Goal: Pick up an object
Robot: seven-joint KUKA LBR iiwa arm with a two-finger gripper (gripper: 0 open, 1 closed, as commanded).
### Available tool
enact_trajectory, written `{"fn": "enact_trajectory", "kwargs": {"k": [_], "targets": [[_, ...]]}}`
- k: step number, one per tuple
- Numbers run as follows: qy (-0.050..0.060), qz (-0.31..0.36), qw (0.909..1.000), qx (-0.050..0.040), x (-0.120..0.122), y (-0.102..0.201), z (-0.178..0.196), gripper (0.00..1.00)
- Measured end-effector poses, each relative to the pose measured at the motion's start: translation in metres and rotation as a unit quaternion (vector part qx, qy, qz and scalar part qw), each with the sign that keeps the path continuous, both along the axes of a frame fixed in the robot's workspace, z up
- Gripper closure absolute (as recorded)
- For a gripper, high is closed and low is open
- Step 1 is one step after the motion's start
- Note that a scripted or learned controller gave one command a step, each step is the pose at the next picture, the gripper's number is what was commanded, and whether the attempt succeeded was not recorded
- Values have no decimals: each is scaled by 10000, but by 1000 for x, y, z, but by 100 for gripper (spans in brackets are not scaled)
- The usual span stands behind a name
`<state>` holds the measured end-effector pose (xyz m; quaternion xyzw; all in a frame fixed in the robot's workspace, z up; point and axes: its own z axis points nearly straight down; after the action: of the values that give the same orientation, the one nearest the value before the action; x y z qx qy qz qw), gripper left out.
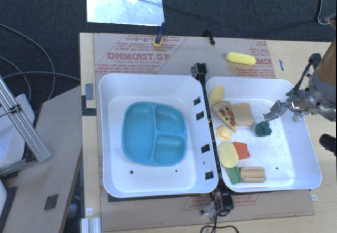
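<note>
Green object [263,130] partly under hand [271,113]

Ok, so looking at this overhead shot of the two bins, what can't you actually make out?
- End effector, camera view: too small and blurred to tell if it is open or shut, or whether it touches the dark green lumpy toy.
- Grey arm: cut off by the right edge.
- Green cylindrical toy: top covered by the pale yellow round piece.
- Pizza slice toy: partly overlaps the tan bread-shaped piece, hiding its left edge.
</note>
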<state>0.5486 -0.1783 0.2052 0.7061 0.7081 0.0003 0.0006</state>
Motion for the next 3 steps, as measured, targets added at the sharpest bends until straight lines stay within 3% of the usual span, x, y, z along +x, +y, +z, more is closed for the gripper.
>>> {"fn": "enact_trajectory", "kwargs": {"k": [1, 2, 3], "targets": [[48, -3, 10000, 23, -22, 33, -117, 0], [13, -6, 10000, 13, -63, 74, -122, 0], [-15, 23, 10000, 3, -27, 96, -121, 0]]}}
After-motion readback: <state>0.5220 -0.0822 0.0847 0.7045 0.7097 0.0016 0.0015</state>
